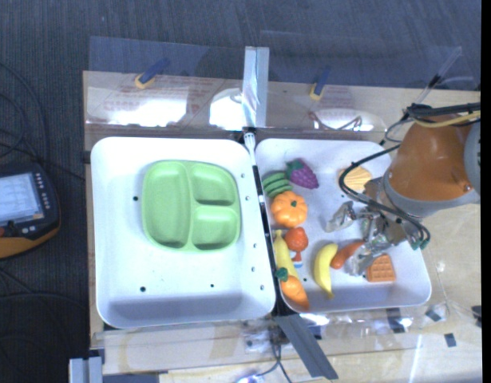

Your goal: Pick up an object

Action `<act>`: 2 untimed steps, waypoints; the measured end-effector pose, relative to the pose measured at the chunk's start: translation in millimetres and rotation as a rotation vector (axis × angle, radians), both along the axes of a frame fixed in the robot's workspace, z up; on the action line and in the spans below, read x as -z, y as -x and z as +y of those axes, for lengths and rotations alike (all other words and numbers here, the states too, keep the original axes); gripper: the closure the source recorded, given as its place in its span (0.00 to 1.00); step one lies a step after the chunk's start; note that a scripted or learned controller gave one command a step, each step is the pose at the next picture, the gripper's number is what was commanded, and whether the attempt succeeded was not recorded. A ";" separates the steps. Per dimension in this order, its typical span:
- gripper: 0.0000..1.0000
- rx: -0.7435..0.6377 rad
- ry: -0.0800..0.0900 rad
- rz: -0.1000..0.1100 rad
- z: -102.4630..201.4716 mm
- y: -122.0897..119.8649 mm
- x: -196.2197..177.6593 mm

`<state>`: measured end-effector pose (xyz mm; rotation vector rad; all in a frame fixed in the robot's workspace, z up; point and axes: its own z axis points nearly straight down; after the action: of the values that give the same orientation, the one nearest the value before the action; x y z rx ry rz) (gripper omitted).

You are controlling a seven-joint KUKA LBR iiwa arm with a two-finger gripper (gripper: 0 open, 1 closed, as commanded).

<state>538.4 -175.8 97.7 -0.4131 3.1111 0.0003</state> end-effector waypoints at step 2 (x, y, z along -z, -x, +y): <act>0.00 -0.069 0.005 -0.013 60.4 -45.6 6.8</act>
<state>584.0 -115.4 90.9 -0.5175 3.0834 -0.0094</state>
